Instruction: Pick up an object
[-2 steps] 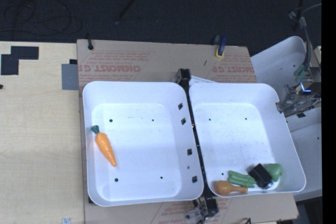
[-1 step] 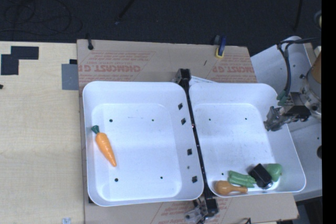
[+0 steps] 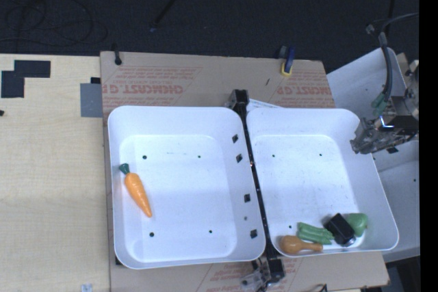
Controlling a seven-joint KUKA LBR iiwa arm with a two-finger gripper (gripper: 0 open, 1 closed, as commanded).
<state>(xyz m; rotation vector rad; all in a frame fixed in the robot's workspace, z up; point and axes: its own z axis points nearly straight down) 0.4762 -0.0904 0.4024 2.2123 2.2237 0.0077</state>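
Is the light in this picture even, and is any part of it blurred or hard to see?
In the camera view, the left bin and right bin are brightly lit, with soft shadow in their near halves; the carrot is sharp; the gripper at the right edge looks cluttered and indistinct; the background above is nearly black.

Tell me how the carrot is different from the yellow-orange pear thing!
The carrot is bright orange with a green top; the pear-shaped toy is duller yellow-orange with none. The carrot lies alone in the left bin; the pear-shaped toy lies in the right bin, beside green and black things. The carrot is long and pointed; the pear-shaped toy is rounder. Both lie flat.
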